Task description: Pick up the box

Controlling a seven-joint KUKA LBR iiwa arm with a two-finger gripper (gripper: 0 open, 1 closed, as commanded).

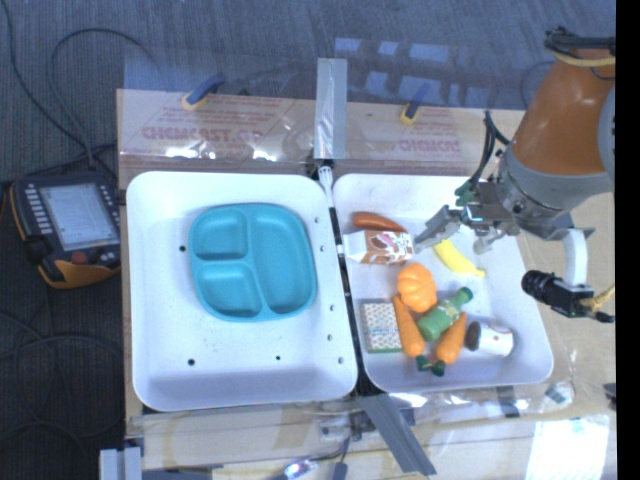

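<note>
The small box (381,325), judged light and stiff, should be taken by its edges; the gripper (458,225) is seen spread and empty.

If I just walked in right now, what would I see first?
Probably the big blue divided plate, sitting alone in the left bin. Next, the right bin, crowded with toy food: an orange pumpkin, a banana, carrots, a green bottle and a small box. Above that pile hangs the grey and orange arm, its gripper near the banana.
</note>
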